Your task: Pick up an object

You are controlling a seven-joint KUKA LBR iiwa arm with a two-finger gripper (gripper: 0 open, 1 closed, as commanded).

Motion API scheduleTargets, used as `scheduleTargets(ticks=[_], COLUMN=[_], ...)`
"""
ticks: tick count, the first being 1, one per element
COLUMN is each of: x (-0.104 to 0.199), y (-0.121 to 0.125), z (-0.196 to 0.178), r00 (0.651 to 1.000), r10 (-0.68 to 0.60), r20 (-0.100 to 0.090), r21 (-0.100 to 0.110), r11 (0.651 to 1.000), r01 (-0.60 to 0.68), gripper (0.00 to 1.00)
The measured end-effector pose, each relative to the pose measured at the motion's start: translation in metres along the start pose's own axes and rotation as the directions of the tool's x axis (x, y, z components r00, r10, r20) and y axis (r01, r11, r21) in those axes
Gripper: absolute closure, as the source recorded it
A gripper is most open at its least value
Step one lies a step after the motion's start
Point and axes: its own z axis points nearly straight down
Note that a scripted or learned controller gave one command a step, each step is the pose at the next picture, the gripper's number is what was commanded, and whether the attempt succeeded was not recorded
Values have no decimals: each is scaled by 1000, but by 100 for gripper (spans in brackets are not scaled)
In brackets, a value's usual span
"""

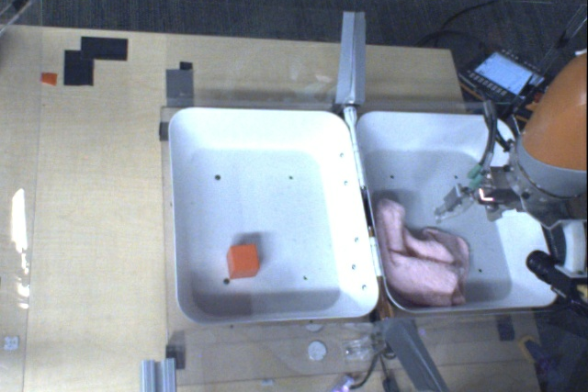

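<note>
A crumpled pink cloth [418,260] lies in the right bin [404,138], against its left wall and near the front. A small orange block [243,261] rests on the floor of the left bin [257,142], toward the front. My gripper [453,203] reaches in from the right and hangs over the right bin, just above and right of the cloth's upper edge. It is open, with nothing between its fingers. The arm's orange band [560,128] sits over the bin's right side.
A metal divider [350,69] runs between the two bins at the back. A small device with a lit screen [501,73] and cables lie beyond the right bin. Black and orange markers [87,58] sit on the bench at far left.
</note>
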Motion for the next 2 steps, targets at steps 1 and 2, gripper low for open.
scheduleTargets(ticks=[1, 2], x=[21, 11], y=[5, -5], z=[68, 118], r00=[968, 945], r10=[-251, -327], r20=[0, 7], r21=[0, -15], r11=[968, 945], r01=[251, 327], gripper=[0, 0])
